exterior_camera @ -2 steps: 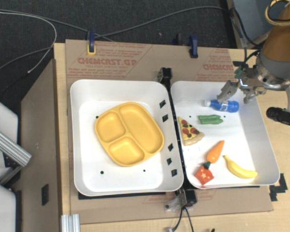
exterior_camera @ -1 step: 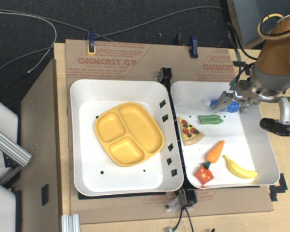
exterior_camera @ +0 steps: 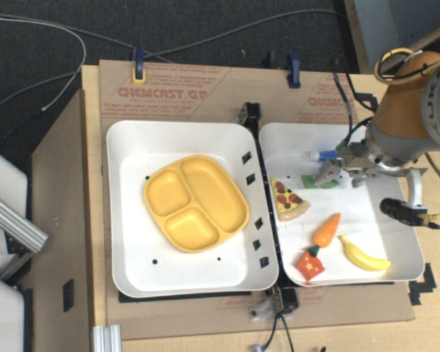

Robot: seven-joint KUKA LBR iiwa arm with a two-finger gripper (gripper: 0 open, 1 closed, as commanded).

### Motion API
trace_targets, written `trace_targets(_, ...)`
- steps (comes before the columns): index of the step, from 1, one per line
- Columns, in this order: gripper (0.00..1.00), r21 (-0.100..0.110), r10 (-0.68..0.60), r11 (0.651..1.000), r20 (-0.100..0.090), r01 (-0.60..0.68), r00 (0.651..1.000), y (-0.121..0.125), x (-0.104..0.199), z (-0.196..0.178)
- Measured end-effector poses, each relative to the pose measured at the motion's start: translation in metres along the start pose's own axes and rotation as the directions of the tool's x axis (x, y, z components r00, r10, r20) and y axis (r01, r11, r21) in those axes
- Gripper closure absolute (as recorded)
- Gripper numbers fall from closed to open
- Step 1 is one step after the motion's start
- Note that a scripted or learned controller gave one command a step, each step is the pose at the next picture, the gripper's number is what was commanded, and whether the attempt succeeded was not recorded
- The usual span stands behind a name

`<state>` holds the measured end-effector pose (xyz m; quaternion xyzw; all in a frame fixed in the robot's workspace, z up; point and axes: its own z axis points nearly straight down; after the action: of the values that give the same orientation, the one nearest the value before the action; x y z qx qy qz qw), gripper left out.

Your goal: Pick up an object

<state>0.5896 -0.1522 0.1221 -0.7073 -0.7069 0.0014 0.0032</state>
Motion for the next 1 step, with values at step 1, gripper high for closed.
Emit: trace_targets(1,0.00,-0.003,-0.001,1.000,0.001,0.001,1.000,0.0005,0.0005,0.0377)
